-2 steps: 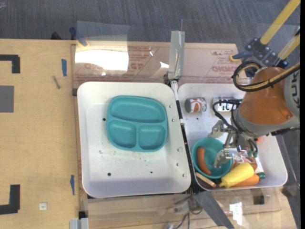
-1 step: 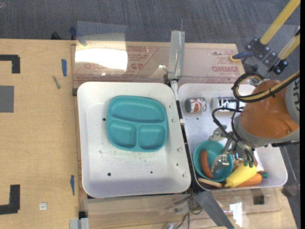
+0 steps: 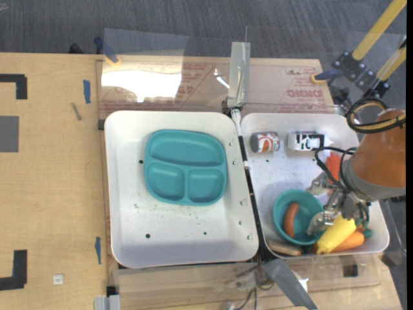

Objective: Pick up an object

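My gripper [image 3: 326, 210] hangs low over the right bin [image 3: 284, 173], below the arm's orange band [image 3: 386, 157]. It is at the right rim of a teal bowl [image 3: 284, 206] that holds a red sausage [image 3: 292, 219]. Just below the gripper lie a yellow corn-like piece [image 3: 335, 235] and an orange carrot [image 3: 352, 241]. A red-and-white can [image 3: 264, 142] and a black-and-white can [image 3: 304, 141] lie on their sides at the bin's back. A red-orange item [image 3: 332, 165] is partly hidden by the arm's cable. I see nothing lifted off the bin floor.
The left bin [image 3: 122, 192] holds a teal divided plate [image 3: 186, 166]. A tan stick-like item [image 3: 284, 248] lies along the right bin's front edge. A metal divider post [image 3: 239, 76] stands behind the bins. Yellow-handled equipment [image 3: 377, 31] sits at the far right.
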